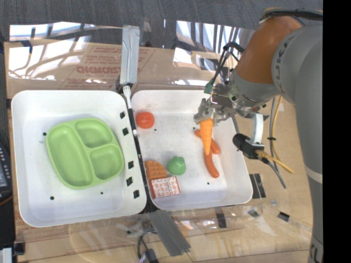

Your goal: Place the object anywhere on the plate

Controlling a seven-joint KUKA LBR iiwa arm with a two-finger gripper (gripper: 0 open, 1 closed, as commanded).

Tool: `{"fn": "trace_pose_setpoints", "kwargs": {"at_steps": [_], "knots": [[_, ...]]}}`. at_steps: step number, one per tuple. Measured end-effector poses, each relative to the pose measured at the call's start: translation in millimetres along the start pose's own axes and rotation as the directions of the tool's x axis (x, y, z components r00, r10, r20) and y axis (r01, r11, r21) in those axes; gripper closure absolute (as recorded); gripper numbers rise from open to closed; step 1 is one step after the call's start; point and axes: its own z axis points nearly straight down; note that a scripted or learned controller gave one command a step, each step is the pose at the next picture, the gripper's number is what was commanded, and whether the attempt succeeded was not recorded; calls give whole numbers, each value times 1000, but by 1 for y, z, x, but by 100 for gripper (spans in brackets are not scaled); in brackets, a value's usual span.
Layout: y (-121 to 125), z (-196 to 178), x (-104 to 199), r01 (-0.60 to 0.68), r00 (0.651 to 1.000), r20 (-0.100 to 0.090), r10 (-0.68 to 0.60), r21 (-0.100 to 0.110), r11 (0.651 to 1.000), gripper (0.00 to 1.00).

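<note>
A green three-section plate (83, 152) lies in the left bin (27, 163). An orange carrot (206, 137) hangs point-down over the right part of the right bin (181, 106). Its top end sits between the fingers of my gripper (210, 117), which is shut on it. The gripper stands over the right bin's far right area, well to the right of the plate, with the divider between the bins in between.
In the right bin lie a red-orange sausage (211, 162) just below the carrot, a green round fruit (176, 165), a waffle piece (156, 170), a red-and-white packet (164, 187) and an orange-red ball (145, 119). Black clips line the divider (131, 141).
</note>
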Motion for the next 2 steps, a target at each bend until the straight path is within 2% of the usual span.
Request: {"fn": "trace_pose_setpoints", "kwargs": {"at_steps": [1, 2], "knots": [[-87, 13, 59, 13, 1000, 0, -13, 3, 1000, 100], [-72, 2, 134, 59, 998, 0, -59, 0, 998, 100]]}}
